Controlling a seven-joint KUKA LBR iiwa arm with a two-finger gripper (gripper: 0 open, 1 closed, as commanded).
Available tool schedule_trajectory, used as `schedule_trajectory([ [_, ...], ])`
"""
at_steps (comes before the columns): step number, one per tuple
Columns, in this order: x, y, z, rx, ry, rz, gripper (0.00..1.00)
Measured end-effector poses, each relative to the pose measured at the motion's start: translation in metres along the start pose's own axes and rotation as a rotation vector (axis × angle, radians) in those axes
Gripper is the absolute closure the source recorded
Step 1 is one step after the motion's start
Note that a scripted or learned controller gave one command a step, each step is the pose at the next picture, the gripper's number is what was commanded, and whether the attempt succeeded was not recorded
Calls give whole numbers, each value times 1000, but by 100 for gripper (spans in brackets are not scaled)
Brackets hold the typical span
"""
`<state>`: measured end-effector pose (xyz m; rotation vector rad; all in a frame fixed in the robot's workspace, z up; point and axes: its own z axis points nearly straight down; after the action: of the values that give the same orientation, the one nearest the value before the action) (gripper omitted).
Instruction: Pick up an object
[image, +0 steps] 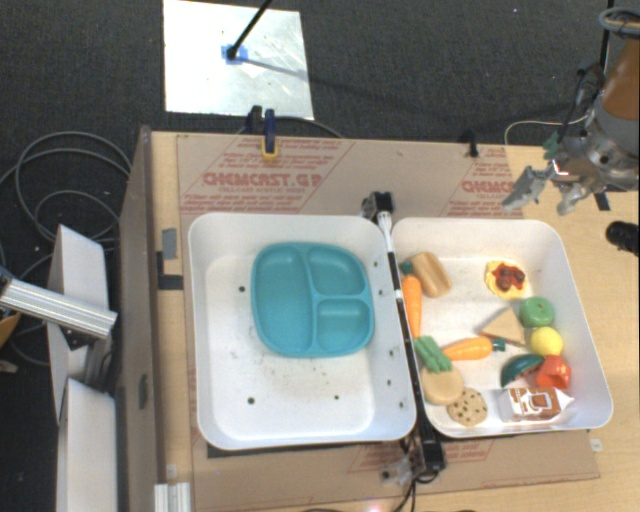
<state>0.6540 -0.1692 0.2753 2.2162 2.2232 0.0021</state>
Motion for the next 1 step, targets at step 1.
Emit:
schedule_trajectory([
  [1,51,-18,180,17,6,-4,0],
])
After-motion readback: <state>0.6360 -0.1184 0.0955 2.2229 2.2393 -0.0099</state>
